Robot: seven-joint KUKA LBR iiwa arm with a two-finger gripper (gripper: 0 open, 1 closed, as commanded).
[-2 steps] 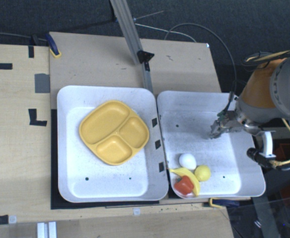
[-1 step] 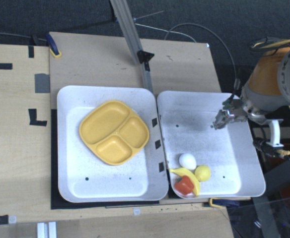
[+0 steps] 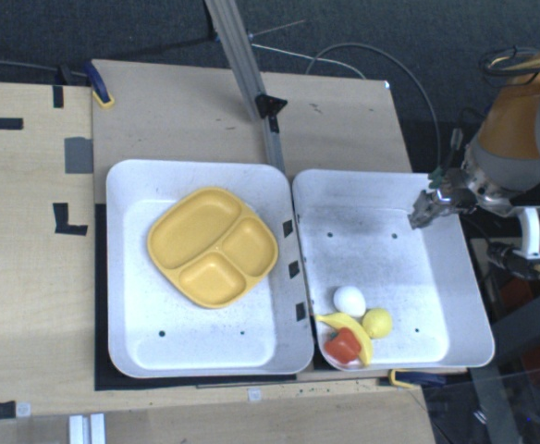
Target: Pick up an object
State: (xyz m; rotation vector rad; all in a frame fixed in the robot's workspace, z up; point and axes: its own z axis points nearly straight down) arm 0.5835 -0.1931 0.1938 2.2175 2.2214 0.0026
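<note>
Open white floor across the upper and middle stretch of the shallow white right bin point(image 3: 381, 248), nothing in the way there. Its near left corner is crowded: a white ball point(image 3: 349, 299), a small yellow ball point(image 3: 377, 322), a red round piece point(image 3: 343, 344) and a curved yellow banana-like piece point(image 3: 357, 333) packed together. The shallow white left bin point(image 3: 131, 322) is largely taken up by a yellow three-compartment plastic plate point(image 3: 213, 246). A slanted grey metal pole point(image 3: 240, 49) crosses the desk point(image 3: 344, 128) behind both.

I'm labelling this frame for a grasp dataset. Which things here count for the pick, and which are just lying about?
For the pick:
- gripper, at the right bin's upper right edge
- white ball
- yellow ball
- banana
- red piece
- yellow divided plate in the left bin

Lying about:
- metal pole
- cables
- blue-and-yellow clamp
</note>
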